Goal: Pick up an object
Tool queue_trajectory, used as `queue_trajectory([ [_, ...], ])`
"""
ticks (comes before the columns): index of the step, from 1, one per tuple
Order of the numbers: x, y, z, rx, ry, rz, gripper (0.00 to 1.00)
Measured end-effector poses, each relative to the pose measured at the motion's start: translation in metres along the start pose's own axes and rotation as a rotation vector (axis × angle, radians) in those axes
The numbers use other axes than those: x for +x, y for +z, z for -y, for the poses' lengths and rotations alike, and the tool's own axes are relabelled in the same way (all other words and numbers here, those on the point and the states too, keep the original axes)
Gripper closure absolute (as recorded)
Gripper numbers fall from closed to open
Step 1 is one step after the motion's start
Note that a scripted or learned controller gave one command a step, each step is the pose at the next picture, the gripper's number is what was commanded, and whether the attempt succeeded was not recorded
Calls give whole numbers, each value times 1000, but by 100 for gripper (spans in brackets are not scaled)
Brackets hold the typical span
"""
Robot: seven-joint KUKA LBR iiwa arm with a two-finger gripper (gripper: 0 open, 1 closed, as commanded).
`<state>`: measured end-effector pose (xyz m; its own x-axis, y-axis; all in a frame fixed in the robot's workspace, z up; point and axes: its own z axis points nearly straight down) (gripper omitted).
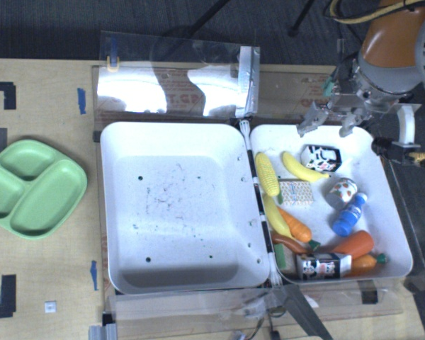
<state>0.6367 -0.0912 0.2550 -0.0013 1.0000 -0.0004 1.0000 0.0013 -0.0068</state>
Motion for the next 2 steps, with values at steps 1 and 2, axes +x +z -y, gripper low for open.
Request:
queue_trajectory([
  [1,-1,6,-25,-7,-366,3,0],
  [2,-13,6,-27,-8,-632,4,0],
])
